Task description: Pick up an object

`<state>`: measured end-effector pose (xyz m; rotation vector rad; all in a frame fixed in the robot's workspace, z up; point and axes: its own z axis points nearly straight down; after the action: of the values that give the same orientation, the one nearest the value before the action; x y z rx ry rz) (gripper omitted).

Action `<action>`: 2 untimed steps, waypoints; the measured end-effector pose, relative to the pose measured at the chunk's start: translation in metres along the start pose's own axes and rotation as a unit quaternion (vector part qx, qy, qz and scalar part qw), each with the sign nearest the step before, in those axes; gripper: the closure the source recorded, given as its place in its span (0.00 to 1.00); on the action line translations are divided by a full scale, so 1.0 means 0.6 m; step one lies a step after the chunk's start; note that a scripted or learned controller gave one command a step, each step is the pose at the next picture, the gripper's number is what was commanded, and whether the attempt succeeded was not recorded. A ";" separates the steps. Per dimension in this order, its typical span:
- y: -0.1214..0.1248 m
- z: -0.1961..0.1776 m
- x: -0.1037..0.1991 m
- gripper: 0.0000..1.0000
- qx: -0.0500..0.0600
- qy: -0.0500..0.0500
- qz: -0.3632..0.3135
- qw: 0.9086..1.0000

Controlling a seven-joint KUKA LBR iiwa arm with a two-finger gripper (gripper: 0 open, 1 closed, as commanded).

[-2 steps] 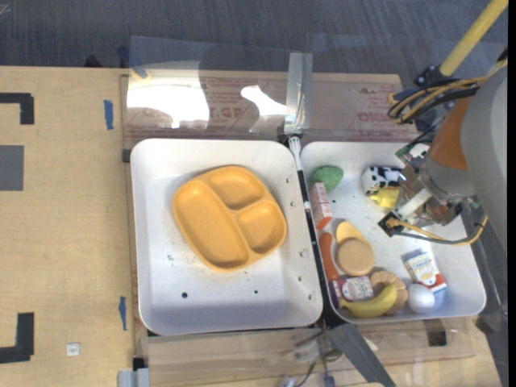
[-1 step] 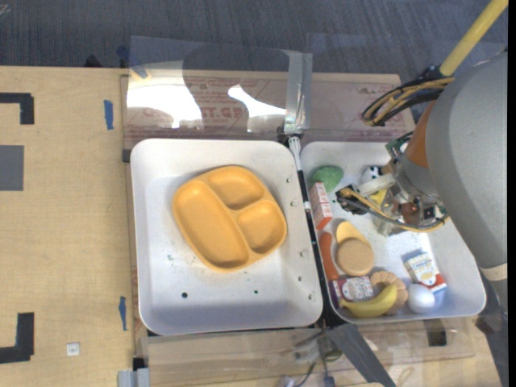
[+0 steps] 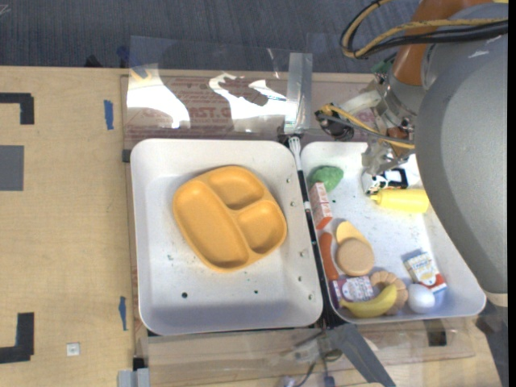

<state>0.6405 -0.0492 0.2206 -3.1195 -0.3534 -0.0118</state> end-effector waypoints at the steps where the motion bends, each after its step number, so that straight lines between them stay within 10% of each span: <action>1: 0.162 0.218 -0.107 1.00 0.000 -0.005 0.014 1.000; 2: 0.052 0.221 -0.067 1.00 0.001 -0.002 0.010 1.000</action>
<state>0.6090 -0.0881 0.0879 -3.1214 -0.3235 -0.0053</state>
